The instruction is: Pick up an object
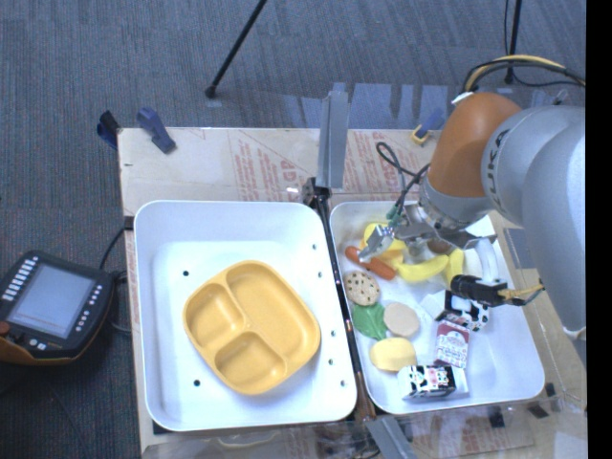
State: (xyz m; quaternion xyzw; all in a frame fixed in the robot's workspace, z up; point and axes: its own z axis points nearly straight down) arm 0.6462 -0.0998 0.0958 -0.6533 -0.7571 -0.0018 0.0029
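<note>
The right bin holds several toy foods. Among them are a chocolate-chip cookie, a green leaf, a tan disc, a yellow round piece and an orange sausage. A banana lies under the wrist. Small cartons sit near the front, and a cow-patterned one lies behind them. My gripper hangs low over the bin's far left part. It is just above the sausage and beside a yellow piece. The arm hides what lies beneath it.
The left bin holds a yellow divided plate. A metal post rises behind the gap between the bins. A teach pendant lies on the floor at the left, and a tripod leg crosses the carpet behind.
</note>
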